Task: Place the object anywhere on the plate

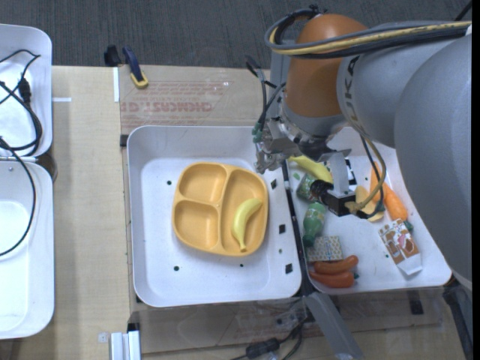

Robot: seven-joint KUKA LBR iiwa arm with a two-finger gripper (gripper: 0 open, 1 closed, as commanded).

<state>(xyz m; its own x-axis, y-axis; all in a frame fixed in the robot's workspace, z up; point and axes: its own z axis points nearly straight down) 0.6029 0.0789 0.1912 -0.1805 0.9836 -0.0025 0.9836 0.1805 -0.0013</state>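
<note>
While the gripper [267,158] hangs over the divider between the bins, its grip impossible to tell, a banana [246,221] lies in the yellow plate's [201,214] right compartment

A wooden bench [82,201] is carrying two white bins: the left bin [150,276] is sitting at centre, the right bin [431,268] at three o'clock. A blue clamp [133,67] is lying at eleven o'clock.
</note>
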